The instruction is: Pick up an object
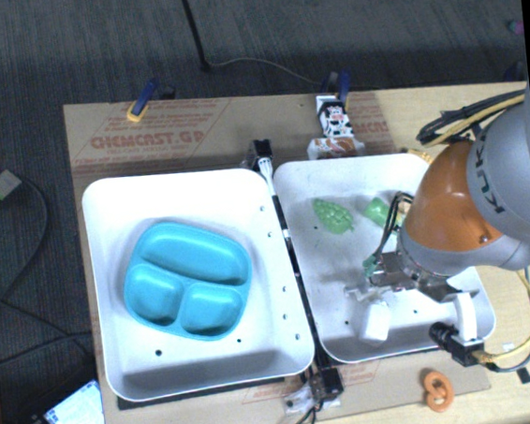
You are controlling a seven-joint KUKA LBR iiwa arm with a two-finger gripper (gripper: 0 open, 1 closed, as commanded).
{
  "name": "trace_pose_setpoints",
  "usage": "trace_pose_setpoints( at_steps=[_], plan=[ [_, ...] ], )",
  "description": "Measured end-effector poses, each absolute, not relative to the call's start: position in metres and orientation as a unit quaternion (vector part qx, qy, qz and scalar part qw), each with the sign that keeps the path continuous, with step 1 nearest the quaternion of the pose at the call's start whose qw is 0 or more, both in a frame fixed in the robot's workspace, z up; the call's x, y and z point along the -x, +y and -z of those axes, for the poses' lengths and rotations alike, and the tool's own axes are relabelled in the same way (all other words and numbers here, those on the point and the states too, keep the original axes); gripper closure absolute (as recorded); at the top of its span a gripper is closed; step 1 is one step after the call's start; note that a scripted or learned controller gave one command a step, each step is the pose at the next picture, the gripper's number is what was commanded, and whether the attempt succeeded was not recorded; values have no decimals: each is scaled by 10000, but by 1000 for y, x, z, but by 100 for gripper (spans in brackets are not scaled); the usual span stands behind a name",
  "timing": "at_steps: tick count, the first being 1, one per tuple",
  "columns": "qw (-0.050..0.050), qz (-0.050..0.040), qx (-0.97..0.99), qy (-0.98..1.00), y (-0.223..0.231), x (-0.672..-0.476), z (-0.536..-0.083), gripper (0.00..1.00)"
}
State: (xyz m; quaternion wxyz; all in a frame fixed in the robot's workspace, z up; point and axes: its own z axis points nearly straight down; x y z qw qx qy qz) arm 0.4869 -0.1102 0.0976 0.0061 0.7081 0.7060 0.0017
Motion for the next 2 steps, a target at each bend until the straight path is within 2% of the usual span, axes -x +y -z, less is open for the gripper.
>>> trace_pose_setpoints(
  at_steps=[1, 2],
  plan=[
    [23, -15, -7070, 7072, -175, -538, -87, 100],
    [16, 0, -7069, 7073, -192, -605, -134, 100]
  ],
)
